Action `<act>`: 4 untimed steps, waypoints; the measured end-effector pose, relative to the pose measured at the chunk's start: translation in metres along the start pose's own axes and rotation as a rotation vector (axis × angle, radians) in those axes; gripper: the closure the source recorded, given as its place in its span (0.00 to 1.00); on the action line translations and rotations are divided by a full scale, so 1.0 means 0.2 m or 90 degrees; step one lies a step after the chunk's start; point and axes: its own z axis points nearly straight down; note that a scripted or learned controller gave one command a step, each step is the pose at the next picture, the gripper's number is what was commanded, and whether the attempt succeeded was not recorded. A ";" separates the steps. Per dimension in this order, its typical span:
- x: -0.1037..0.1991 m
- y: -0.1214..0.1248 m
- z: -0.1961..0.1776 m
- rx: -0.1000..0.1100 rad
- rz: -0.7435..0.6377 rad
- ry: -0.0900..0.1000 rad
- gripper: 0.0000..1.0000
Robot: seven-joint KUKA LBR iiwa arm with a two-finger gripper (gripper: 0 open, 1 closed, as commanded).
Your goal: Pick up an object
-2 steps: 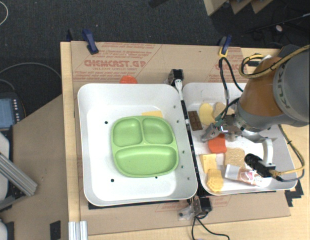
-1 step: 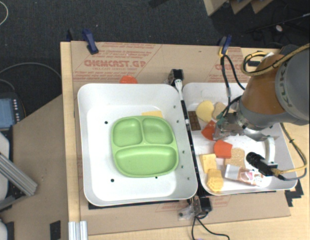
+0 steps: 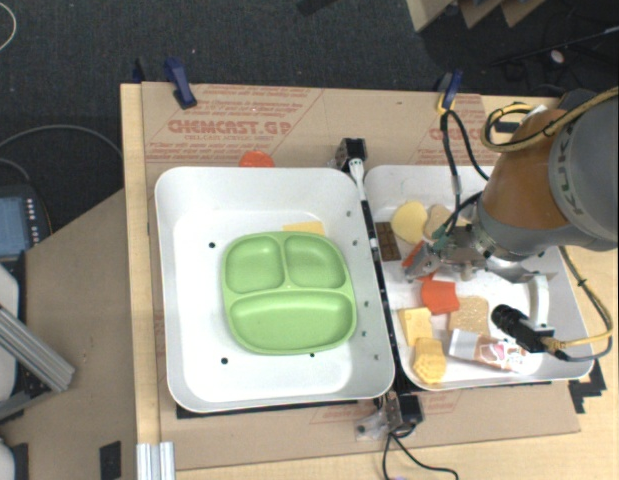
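My gripper point(image 3: 436, 249) hangs low over the middle of the right bin point(image 3: 381, 183), reaching in from the right under the orange-banded wrist. Just below it lies an orange-red block point(image 3: 439, 295). A small red piece point(image 3: 413, 259) shows at the gripper's left tip; whether it is held is unclear. To the upper left a pale yellow round object point(image 3: 410, 215) lies in the bin, with a brown bar point(image 3: 386, 240) beside it.
The right bin also holds a tan slice point(image 3: 471, 314), a yellow wedge point(image 3: 417, 323), a yellow lump point(image 3: 429, 361) and a wrapped packet point(image 3: 486, 349). In the left bin point(image 3: 179, 298) a green divided plate point(image 3: 287, 292) sits with a pale yellow piece point(image 3: 304, 228) behind it.
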 end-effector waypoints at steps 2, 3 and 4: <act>-0.33 0.45 0.05 0.023 0.000 0.018 0.00; -0.39 0.53 0.06 0.008 -0.007 0.015 0.00; -0.40 0.54 0.05 0.005 -0.007 0.013 0.00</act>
